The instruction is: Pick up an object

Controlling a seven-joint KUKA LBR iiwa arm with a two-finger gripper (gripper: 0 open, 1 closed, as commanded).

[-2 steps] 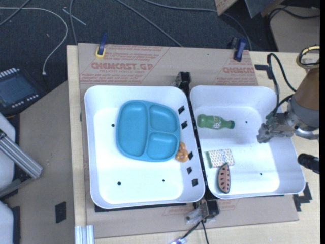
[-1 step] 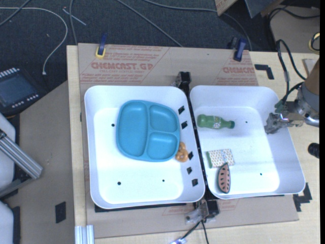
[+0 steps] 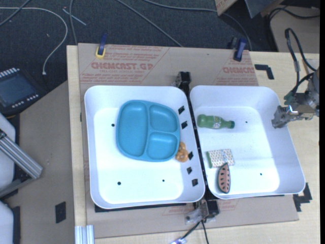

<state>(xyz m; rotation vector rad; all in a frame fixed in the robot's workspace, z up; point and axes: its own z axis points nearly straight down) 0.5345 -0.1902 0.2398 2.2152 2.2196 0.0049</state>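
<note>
One smooth, perhaps plastic, bottle-shaped green toy

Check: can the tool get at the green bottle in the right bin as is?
Probably yes. The tool sits at the right bin's right rim, and the green bottle lies alone on bare floor, with nothing between them.

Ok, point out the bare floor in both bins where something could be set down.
Left bin: a wide strip lies free in front of the blue divided plate. Right bin: free floor between the green bottle, the patterned packet and the right wall, near the gripper. Crowded: the divider side, around the packet, watermelon slice and orange piece.
</note>
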